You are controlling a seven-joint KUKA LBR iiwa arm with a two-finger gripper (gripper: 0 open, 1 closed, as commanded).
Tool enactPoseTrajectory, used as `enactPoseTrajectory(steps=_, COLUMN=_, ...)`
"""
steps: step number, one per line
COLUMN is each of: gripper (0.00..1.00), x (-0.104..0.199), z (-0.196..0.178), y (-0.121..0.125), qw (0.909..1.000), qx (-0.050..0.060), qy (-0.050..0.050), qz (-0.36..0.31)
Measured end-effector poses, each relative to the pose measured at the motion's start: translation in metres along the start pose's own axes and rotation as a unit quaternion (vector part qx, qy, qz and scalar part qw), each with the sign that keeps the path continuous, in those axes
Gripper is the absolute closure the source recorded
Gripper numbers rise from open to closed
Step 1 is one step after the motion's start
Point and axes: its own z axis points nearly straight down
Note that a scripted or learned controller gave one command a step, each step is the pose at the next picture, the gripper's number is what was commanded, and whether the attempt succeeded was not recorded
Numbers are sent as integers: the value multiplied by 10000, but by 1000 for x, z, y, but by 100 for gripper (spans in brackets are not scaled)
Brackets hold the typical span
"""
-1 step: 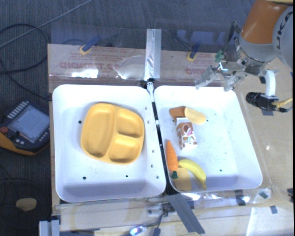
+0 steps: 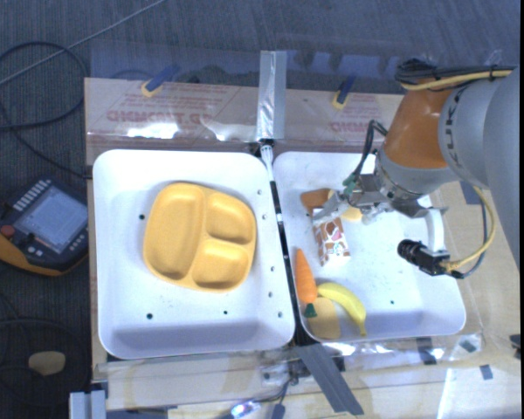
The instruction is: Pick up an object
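Observation:
The right bin (image 2: 419,312) holds several items. An orange carrot (image 2: 305,275) lies along its left wall, with a yellow banana (image 2: 346,303) and a tan rounded piece (image 2: 325,324) at the front left. A small printed packet (image 2: 333,238) lies near the middle, and a brown item (image 2: 313,199) sits behind it. My gripper (image 2: 356,201) hangs low over the bin's back middle, just right of the brown item and above the packet. A small pale yellow bit (image 2: 355,216) shows right under it. Nothing is seen held.
A yellow divided plate (image 2: 200,236) sits in the left bin (image 2: 122,321). The arm's orange band (image 2: 417,133) and grey body reach in from the right over the right bin's back corner. A black cable and connector (image 2: 422,256) hang over the right bin's right side.

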Motion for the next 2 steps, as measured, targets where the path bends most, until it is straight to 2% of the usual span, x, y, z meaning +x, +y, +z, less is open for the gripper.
enactPoseTrajectory(steps=1, gripper=0, x=-3, z=-26, y=38, qw=9906, qx=-4, qy=-5, qz=1366)
enactPoseTrajectory(steps=2, gripper=0, x=85, z=-53, y=51, qw=9889, qx=-5, qy=-7, qz=1484)
